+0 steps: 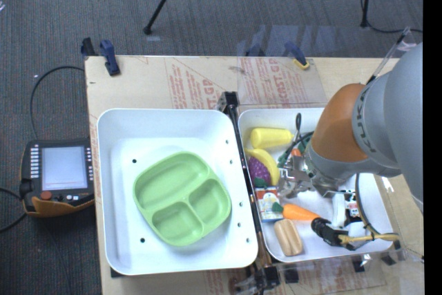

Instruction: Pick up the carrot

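The carrot (301, 212), orange with a small green top at its left end, lies in the right bin (383, 207) near the front, pointing right. My gripper (295, 174) hangs over the middle of that bin, just behind the carrot and beside the banana. Nothing orange shows inside the gripper. The grey arm with its orange band (338, 131) covers the bin's back right part.
A yellow block (269, 137), purple grapes (260, 169), a banana (268, 162) and a small carton (268, 202) crowd the right bin's left side. A bread roll (289, 237) lies at its front. The left bin (117, 148) holds a green divided plate (181, 198).
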Tool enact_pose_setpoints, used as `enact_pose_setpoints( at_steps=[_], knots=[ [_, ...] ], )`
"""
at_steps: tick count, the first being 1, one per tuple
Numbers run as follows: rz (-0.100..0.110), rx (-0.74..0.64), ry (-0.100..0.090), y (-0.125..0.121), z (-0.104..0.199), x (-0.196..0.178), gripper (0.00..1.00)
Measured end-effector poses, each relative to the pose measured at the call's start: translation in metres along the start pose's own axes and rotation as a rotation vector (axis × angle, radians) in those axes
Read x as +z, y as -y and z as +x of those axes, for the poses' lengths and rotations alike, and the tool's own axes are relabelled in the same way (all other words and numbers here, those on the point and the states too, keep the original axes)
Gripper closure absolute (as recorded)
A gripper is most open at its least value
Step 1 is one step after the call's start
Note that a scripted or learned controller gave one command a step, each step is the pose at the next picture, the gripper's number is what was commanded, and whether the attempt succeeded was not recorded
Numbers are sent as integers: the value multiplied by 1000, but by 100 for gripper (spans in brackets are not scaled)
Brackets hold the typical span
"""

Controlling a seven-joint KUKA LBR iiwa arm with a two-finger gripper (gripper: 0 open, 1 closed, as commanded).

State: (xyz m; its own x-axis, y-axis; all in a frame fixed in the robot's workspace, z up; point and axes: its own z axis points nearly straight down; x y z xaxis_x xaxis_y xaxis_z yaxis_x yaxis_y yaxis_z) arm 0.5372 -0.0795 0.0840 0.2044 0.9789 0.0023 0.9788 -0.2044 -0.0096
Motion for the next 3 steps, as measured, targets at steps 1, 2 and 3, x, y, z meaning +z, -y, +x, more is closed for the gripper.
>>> enact_pose_setpoints(
  at_steps=[1, 2, 3],
  knots=[
    [-13, 13, 25, -3, -16, -4, 0],
    [-1, 85, 3, 47, -76, -1, 0],
    [-4, 356, -1, 50, -65, -1, 0]
  ],
)
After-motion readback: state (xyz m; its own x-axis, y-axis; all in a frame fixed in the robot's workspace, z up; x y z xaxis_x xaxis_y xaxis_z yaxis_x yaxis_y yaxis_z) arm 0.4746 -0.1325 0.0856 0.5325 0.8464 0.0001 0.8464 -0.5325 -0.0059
